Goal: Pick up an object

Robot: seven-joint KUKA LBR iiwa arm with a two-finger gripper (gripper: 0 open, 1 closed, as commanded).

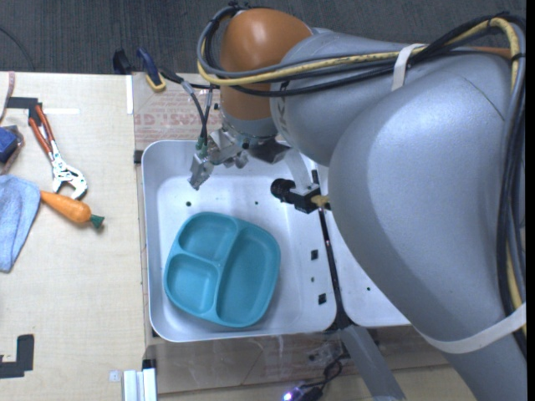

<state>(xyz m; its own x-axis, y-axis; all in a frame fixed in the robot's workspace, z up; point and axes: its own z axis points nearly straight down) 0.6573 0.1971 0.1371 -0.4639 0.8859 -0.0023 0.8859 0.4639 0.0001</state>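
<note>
A large grey robot arm with an orange band above its wrist reaches in from three o'clock and covers most of the right half of the scene, black and yellow cables looped over it. Its tool (201,172), a small metal two-finger part, hangs at about twelve o'clock over a shallow white plastic bin (159,307), near the bin's far wall and just above its bare floor. Whether the tool is open or closed cannot be told at this size, and nothing can be seen between its tips. The only graspable thing in this bin is a teal plastic divided plate (222,267) with three compartments, lying flat toward six o'clock of the bin and clearly apart from the tool. Outside the bin, at nine o'clock on the pale wooden counter (84,307), lie an orange toy carrot (67,208) with a green tip, a pair of red-handled metal pliers (55,157), and a light blue cloth (15,220) at the frame's left edge. By the look of things, the task is at the approach step: the tool is lowered into the bin but not yet on any object. The next move likely calls for shifting toward six o'clock to reach the plate, then closing on its raised rim or a divider ridge, since the flat, wide body offers little else to pinch.
</note>
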